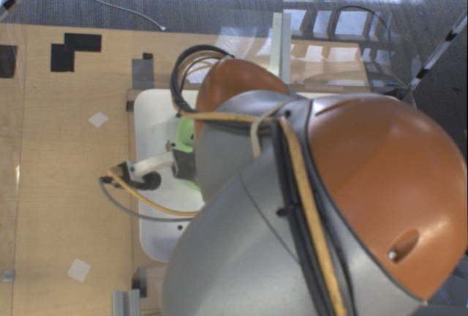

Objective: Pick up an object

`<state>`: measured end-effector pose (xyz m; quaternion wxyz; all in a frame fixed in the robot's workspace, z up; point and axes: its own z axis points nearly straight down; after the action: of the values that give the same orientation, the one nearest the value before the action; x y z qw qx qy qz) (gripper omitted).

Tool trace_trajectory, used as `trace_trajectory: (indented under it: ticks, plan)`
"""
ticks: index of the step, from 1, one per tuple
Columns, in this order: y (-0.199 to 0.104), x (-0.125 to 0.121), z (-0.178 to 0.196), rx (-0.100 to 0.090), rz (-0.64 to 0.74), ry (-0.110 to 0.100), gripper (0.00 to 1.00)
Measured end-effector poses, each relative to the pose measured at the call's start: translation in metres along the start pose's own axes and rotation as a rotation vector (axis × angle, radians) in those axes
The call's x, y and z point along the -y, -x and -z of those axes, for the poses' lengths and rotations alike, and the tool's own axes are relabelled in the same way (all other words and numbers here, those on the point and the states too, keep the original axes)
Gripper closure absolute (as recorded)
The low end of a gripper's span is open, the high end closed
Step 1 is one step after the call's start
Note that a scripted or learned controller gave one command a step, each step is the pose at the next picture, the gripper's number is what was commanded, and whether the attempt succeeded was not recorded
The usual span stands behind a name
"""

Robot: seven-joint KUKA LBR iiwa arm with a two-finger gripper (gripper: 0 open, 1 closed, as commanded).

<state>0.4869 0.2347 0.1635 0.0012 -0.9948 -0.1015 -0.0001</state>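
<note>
My grey and orange arm (314, 197) reaches in from the right and covers most of the white bin (150, 113). A light green object (186, 134) peeks out at the arm's left edge, lying in the bin. Just below it is a dark part of the gripper (183, 163), down low over the bin floor and close to the green object. I cannot tell whether they touch. A white bracket (152, 163) with a black fitting (145, 180) and yellow and grey cables sticks out to the left of the wrist.
The wooden bench (66, 161) lies left of the bin, with black square markers (73, 50) near its back edge. A clear plastic and metal frame (329, 36) stands behind the arm. Black cable loops (191, 58) arch over the bin's back rim.
</note>
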Motion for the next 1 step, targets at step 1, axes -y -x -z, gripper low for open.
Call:
trace_trajectory:
  ticks: [1]
  plan:
    - [-0.0017,0.0,0.0112,-0.003,0.001,-0.002,1.0]
